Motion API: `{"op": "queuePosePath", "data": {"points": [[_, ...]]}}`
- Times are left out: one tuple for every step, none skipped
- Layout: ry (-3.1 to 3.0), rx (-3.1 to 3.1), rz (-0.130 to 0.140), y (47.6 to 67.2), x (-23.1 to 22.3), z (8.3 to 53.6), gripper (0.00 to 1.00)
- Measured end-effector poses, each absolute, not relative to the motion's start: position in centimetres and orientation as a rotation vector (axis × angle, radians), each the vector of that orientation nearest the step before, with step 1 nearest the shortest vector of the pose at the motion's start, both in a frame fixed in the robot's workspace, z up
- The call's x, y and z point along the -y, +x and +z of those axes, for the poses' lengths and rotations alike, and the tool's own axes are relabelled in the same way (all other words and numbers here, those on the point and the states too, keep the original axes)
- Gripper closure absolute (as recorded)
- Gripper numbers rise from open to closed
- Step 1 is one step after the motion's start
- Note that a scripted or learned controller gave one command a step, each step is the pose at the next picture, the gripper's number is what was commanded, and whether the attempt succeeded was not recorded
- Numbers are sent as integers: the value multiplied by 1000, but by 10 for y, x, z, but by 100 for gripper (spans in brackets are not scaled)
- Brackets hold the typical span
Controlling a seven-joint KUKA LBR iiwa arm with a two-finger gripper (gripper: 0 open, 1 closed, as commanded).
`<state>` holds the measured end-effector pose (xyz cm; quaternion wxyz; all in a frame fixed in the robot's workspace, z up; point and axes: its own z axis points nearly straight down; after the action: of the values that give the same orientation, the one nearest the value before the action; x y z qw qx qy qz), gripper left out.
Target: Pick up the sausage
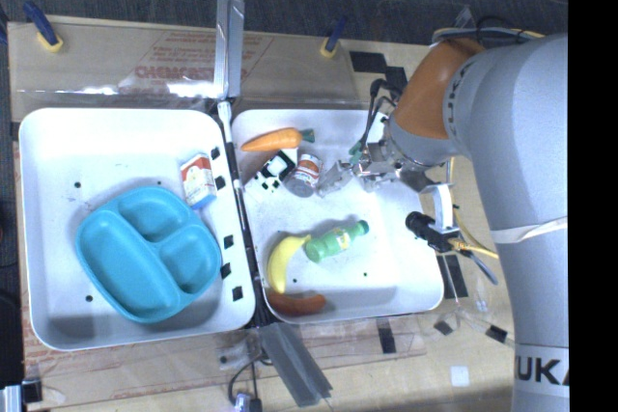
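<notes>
Reddish-brown, curved, lying flat: the sausage sits at the near edge of the right bin, close to its near-left corner and tucked against the near wall. Just beyond it, the yellow banana arcs up the left side, its near end almost touching the sausage. Green bottle lies on its side just right of the banana, cap pointing right. In the left bin, a blue divided tray fills the near half; a small red-and-white carton rests at its far-right corner. Farther back in the right bin: small can with red label, a black-and-white checkered piece beside it on the left, and an orange carrot along the far wall. Gripper is low in the far half of the right bin, just right of the can, well apart from the sausage. Its metal fingers blur against the can and the white floor; cannot tell whether they are spread or closed, and nothing is visibly between them. Judgement: approach step not yet made on the target. Next move calls for travel toward the near-left corner, clearing bottle and banana, then a descent aligned across the sausage's short axis; the wall and banana leave little finger room.
</notes>
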<state>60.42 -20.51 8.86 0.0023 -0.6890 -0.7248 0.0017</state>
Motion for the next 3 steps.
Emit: {"op": "queuePosePath", "data": {"points": [[-2139, 2298, 4, 657, 166, 90, 0], [-2130, 2335, 17, 631, 144, 95, 0], [-2103, 2362, 21, 648, 143, 95, 0]]}}
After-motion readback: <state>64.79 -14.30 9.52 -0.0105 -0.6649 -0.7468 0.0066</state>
